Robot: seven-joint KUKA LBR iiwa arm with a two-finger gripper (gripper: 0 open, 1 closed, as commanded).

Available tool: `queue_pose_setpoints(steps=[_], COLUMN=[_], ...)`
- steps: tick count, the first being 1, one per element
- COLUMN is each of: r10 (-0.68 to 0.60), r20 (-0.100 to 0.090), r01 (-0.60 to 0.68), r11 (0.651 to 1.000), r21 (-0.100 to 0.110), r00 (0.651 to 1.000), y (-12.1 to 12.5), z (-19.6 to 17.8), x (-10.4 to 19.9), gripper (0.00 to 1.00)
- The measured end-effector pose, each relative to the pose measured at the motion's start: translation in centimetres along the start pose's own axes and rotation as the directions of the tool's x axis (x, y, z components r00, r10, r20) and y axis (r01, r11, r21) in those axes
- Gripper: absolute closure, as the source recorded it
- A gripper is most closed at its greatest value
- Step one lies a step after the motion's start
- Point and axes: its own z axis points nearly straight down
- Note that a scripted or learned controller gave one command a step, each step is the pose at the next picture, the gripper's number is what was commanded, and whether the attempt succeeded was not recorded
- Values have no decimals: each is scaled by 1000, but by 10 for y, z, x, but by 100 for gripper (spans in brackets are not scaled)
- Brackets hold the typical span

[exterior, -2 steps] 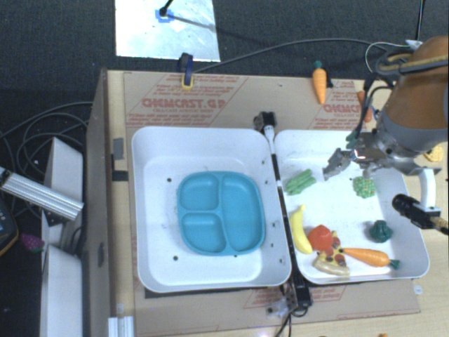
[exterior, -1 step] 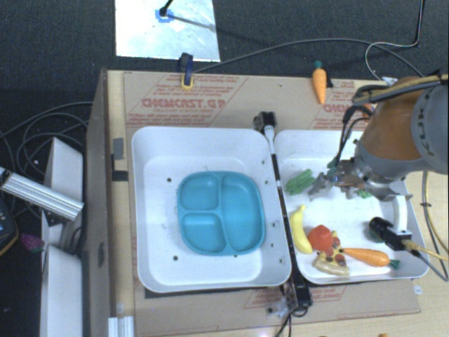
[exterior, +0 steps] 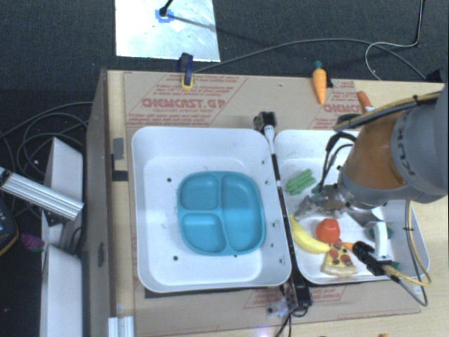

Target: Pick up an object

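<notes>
The right bin (exterior: 302,140) holds a green pod-shaped toy (exterior: 300,182), a yellow banana (exterior: 309,239), a red tomato (exterior: 327,229) and a pizza slice (exterior: 339,260). My gripper (exterior: 319,203) hangs low over this bin, below the orange-banded wrist. It sits just above the tomato and the banana and just below the green pod. Nothing is visibly held in it. The arm's body hides the right part of the bin.
The left bin (exterior: 151,188) holds a blue divided plate (exterior: 221,213). A toy carrot (exterior: 320,83) and another orange piece (exterior: 364,100) lie on the cardboard behind the right bin. A black divider (exterior: 275,181) runs between the bins. Cables trail at the right bin's front corner.
</notes>
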Motion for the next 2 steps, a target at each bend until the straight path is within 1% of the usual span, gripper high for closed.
queue_pose_setpoints(steps=[1, 2], r10=[0, -1], r20=[0, 0], r01=[0, 1], r11=[1000, 1000], r21=[0, -4], r00=[1000, 1000], y=[-41, -39], z=[0, -11], x=[-2, -2], gripper=[0, 100])
